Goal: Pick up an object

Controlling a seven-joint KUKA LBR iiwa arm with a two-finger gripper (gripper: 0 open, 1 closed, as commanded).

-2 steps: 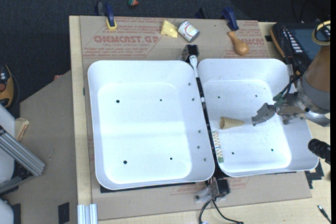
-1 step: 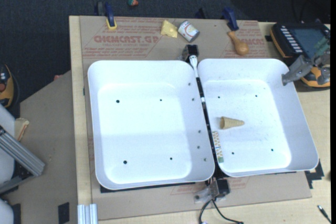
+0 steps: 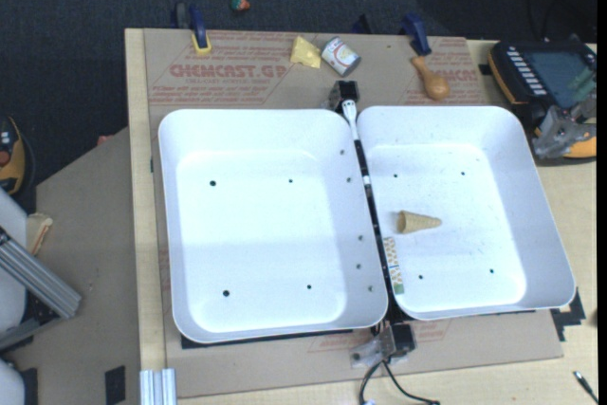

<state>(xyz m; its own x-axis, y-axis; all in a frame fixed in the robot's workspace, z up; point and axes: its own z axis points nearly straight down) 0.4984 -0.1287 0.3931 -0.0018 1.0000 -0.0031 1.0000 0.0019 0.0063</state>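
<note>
A small tan cone [image 3: 417,222] is lying on its side in the right bin [image 3: 474,175], pointing toward the divider between the bins and sitting well apart from the far, near and outer walls, with open white floor lying all around it. The left bin [image 3: 256,232] is sitting just beside it, rims touching. A yellow wedge [image 3: 305,52] and a wooden pear-shaped piece [image 3: 432,81] are resting on the board behind the bins.
</note>
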